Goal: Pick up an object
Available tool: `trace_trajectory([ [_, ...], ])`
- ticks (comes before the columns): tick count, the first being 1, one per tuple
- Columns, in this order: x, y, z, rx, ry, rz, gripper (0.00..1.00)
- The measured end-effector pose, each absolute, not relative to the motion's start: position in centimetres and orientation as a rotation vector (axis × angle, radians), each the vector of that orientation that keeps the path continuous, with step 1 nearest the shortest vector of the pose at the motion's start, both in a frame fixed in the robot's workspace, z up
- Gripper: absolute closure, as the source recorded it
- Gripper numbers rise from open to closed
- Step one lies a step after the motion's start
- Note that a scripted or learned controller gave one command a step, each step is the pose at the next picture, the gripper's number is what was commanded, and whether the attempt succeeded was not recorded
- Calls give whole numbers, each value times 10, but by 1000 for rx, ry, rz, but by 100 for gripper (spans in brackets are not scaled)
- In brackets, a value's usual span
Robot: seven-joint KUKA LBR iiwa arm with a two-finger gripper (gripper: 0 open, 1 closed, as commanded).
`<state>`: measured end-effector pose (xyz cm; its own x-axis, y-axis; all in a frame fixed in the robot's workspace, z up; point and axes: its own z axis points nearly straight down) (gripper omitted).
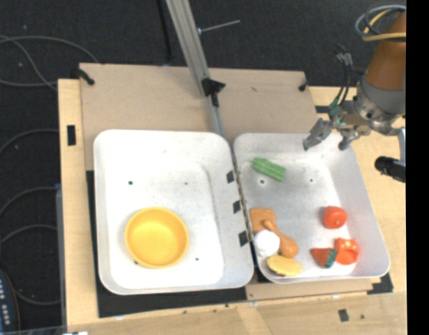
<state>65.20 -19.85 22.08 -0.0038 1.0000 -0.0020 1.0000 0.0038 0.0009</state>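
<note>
My gripper (pixel 331 137) hangs over the far right corner of the right bin (pixel 298 162), its two grey fingers spread apart with nothing between them. Below it in that bin lie a green vegetable (pixel 269 169), a red tomato (pixel 333 217), a red strawberry-like piece (pixel 338 252), an orange carrot-like piece (pixel 273 230), a white egg-shaped piece (pixel 267 243) and a yellow banana-like piece (pixel 284 266). The green vegetable is the nearest, to the gripper's lower left.
The left bin (pixel 165 180) holds a yellow bowl (pixel 156 237) at its near left. A metal camera post (pixel 190 47) rises from between the bins at the back. The brown bench board (pixel 165 89) surrounds both bins.
</note>
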Motion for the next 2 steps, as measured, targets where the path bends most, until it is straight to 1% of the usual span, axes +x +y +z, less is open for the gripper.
trace_trajectory([
  [1, 652, -199, 221, 2215, 2225, -3, 0],
  [2, 657, -205, 178, 2216, 2224, -5, 0],
])
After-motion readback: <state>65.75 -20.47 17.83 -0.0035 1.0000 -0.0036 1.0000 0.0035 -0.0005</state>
